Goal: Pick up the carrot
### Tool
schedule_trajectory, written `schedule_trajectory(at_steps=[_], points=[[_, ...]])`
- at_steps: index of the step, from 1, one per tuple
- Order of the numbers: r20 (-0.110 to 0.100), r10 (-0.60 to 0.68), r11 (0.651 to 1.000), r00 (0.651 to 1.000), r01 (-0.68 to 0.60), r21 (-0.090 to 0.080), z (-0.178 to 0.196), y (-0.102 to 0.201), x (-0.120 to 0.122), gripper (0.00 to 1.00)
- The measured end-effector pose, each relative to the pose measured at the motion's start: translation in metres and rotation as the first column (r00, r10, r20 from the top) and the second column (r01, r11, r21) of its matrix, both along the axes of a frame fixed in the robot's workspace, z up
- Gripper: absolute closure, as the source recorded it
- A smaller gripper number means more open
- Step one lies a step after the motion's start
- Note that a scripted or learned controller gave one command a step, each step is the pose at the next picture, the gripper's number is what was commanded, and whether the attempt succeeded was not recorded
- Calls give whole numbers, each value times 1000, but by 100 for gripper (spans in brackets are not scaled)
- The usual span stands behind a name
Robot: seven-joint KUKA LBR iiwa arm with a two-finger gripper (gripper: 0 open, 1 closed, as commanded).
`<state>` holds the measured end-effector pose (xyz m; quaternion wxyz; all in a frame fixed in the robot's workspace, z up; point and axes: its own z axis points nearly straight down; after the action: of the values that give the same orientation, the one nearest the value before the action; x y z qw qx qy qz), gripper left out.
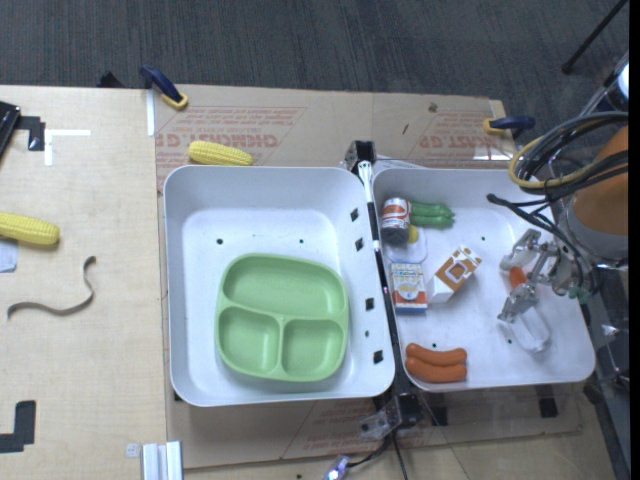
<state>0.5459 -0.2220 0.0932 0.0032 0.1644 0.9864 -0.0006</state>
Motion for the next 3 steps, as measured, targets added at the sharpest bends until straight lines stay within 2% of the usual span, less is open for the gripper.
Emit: schedule_trajectory(at_steps=[1, 2, 3], points=[[4, -192, 981, 981, 192, -4, 1, 78, 40, 0], [1, -360, 933, 933, 360, 0, 1, 107, -52, 0], [-3, -606, 796, 796, 606, 1, -1, 57, -68, 0]])
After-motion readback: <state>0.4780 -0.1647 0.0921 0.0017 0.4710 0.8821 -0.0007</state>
